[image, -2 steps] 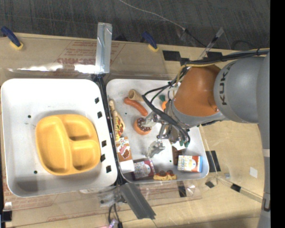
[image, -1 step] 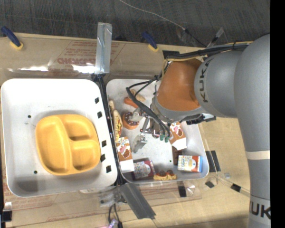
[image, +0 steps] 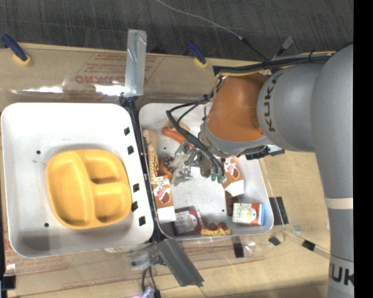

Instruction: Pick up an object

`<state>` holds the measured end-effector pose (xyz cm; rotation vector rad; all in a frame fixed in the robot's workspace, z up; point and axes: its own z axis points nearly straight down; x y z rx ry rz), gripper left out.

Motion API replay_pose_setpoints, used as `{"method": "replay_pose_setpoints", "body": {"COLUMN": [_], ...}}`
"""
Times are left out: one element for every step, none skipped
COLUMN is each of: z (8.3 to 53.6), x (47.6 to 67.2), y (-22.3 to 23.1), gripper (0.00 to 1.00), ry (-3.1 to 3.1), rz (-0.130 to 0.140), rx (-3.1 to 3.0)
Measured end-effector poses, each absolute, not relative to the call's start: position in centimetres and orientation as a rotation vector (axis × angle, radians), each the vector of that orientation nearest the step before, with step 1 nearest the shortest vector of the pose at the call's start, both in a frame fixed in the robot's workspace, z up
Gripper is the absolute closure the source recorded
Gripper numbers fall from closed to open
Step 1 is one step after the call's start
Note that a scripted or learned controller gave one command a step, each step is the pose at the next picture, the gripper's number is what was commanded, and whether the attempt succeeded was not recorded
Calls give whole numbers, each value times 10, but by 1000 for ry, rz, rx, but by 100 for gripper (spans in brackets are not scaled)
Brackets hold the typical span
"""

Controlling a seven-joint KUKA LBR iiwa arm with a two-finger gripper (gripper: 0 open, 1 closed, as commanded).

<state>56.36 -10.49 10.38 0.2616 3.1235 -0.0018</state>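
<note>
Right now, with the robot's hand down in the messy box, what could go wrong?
The gripper sits low in the crowded right bin, so it may close on nothing or nudge the small packets aside. The black cables looping over that bin could perhaps snag something.

The arm (image: 311,104) consists of smooth, rounded grey housings with a matt finish. Black "KUKA" lettering (image: 265,107) runs along the housing next to the orange band (image: 236,110), a broad, glossy, dome-shaped section above the wrist. A pale ring (image: 339,202) marks a joint seam on the lower link. Black cables (image: 286,59) run along the arm toward the wrist.
</note>
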Motion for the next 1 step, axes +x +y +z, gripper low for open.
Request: {"method": "replay_pose_setpoints", "body": {"z": [195], "x": [600], "y": [-89], "gripper": [100], "ry": [3004], "rz": [1], "rx": [900]}}
